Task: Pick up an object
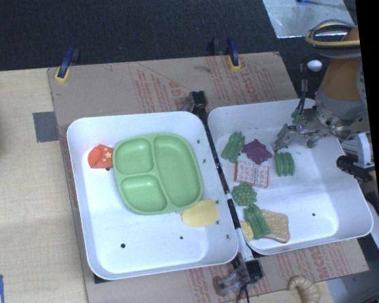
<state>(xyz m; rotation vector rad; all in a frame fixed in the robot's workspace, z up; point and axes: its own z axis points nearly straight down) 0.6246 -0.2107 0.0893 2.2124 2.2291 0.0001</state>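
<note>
My gripper [294, 136] hangs over the upper right part of the right bin [335, 222], reached in from the right. Just below and left of it lies a short green pod [284, 164], apart from it. Further left in the same bin are a purple grape-like piece [256, 151], a green leafy piece [233, 146], a red and white packet [252, 172], a green broccoli-like piece [243, 193], a long green vegetable [256, 221] and a slice of toast [276, 224]. I see nothing held in the gripper.
The left bin [106, 250] holds a green divided plate [158, 172], a red object [100, 157] at the plate's left and a yellow piece [200, 214] below it. A tan curled object [304, 292] lies on the bench in front of the bins.
</note>
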